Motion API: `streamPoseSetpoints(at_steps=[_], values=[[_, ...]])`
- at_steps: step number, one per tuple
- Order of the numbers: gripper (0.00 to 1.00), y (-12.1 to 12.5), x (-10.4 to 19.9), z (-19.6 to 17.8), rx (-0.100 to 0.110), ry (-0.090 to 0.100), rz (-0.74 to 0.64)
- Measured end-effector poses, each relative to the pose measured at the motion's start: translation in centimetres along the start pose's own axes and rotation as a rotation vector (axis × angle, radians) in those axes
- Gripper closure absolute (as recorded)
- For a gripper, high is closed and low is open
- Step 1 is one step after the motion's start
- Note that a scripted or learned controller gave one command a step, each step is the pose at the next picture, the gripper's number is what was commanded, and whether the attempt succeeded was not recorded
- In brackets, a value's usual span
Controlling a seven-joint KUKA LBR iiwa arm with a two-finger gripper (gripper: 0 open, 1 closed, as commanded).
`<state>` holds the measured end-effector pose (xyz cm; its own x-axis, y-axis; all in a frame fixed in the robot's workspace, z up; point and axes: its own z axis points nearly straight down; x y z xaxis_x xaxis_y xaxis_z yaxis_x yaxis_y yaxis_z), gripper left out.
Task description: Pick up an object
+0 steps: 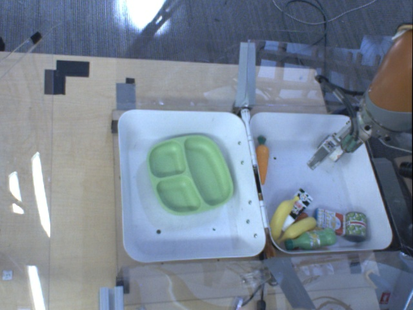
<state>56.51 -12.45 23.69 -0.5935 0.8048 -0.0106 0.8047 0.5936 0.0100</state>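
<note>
My gripper (321,157) hangs over the upper right part of the right bin (284,124), its fingers pointing down-left with nothing between them. A toy carrot (262,160) lies along the bin's left wall. At the bin's front edge sit yellow bananas (287,218), a small black-and-white toy (301,203), a green bottle (313,239), a red-and-white packet (328,219) and a green can (355,225). The gripper is well above and behind that cluster.
The left bin (129,173) holds a green divided plate (190,173). A metal divider (245,76) runs between the bins at the back. The arm's orange band (393,76) fills the upper right. Cables lie on the floor behind.
</note>
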Motion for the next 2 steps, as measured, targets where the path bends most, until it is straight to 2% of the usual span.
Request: streamPoseSetpoints(at_steps=[1, 2], values=[[0.0, 2.6, -11.2, 10.3, 0.005, 0.005, -0.088], [0.0, -2.0, -8.4, 14.6, 0.001, 0.0, -0.189]])
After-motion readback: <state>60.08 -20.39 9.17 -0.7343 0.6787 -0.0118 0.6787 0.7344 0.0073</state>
